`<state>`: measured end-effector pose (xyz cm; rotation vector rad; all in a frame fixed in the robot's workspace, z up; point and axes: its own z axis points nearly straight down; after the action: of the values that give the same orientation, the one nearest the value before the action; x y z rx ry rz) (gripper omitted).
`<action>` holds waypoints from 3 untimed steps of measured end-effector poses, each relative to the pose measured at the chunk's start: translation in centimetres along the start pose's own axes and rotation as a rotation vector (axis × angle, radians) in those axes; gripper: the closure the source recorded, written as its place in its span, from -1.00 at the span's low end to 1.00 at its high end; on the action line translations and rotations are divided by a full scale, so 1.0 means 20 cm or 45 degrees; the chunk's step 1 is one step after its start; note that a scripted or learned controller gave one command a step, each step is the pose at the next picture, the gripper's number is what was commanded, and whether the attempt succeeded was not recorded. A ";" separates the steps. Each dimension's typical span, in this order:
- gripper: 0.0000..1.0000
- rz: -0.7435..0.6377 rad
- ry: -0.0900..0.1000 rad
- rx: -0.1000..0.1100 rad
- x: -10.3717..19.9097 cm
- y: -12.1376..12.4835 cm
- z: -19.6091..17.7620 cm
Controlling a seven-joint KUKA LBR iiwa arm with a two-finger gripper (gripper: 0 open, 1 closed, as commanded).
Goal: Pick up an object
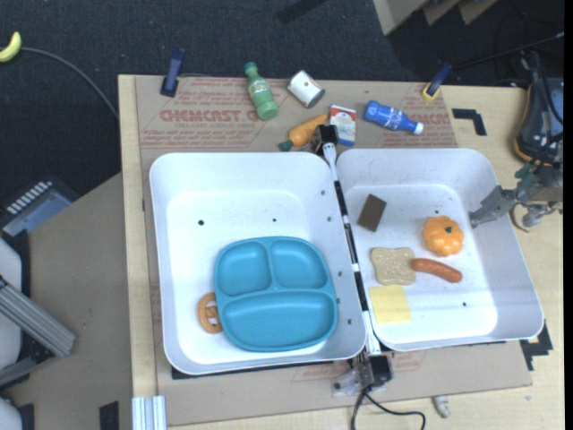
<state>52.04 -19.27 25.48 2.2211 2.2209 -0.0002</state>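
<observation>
While our hand (491, 206) hovers at the right bin's (510, 280) right rim, we cannot tell its state; the pumpkin (443, 236) sits inside that bin, just left of it, ungrasped.

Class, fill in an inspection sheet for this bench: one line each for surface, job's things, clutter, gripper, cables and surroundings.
Surface: brown board bearing a left bin and a right bin.
Job's things: right bin holds a pumpkin, sausage, bread slice, cheese slice and brown block; left bin holds a blue tray and pretzel.
Clutter: green bottle, can, blue bottle, carton and carrot behind the bins.
Gripper: gripper over the right bin's right rim, holding nothing.
Cables: black cable at the front edge.
Surroundings: dark carpet.
</observation>
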 end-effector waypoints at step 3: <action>1.00 -0.002 -0.001 -0.003 0.20 0.31 0.80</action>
<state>58.24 -15.30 9.45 2.2178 2.2205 0.0017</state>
